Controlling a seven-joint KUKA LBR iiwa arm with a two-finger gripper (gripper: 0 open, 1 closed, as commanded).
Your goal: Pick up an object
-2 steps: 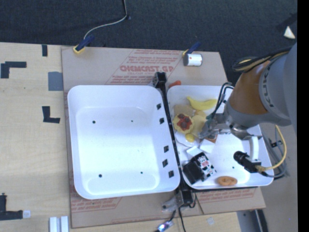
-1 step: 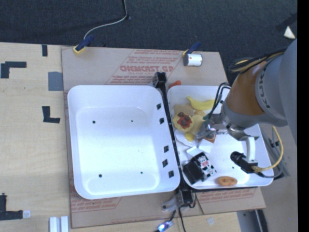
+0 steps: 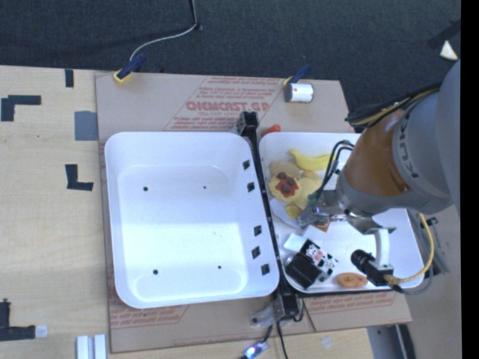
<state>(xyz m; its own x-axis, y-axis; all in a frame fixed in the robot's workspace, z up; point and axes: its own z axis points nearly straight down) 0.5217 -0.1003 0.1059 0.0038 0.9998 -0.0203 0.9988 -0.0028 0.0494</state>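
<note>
Camera view: arm low in right bin (image 3: 419, 234), gripper (image 3: 318, 217) over yellow-and-red toy cluster (image 3: 288, 185) at bin's 10 o'clock. Jaws' state: cannot tell. Step judged: reaching to grasp; next needs closing on toy, lifting. Black block (image 3: 308, 264), orange piece (image 3: 349, 279) at 6 o'clock. Left bin (image 3: 120, 155) alongside on worktop (image 3: 45, 163).

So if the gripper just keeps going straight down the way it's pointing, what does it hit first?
Most likely the pale yellow toy pieces in the right bin. The gripper points down over their lower edge, beside the red and yellow object. Depth is unclear from this slanted view, so it might meet bare bin floor instead.
</note>
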